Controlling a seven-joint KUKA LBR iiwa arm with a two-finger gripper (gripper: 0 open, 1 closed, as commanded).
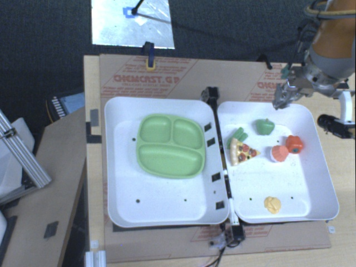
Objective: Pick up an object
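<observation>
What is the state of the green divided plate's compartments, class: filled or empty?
Empty. The green divided plate shows three bare compartments; the toy foods lie in the right bin.

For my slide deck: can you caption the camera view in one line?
The tool hangs over the right bin's far edge, toy foods lying below; a green divided plate sits in the left bin.

Arm [334, 32] cut off at right edge; jaws too blurred to read.
</observation>
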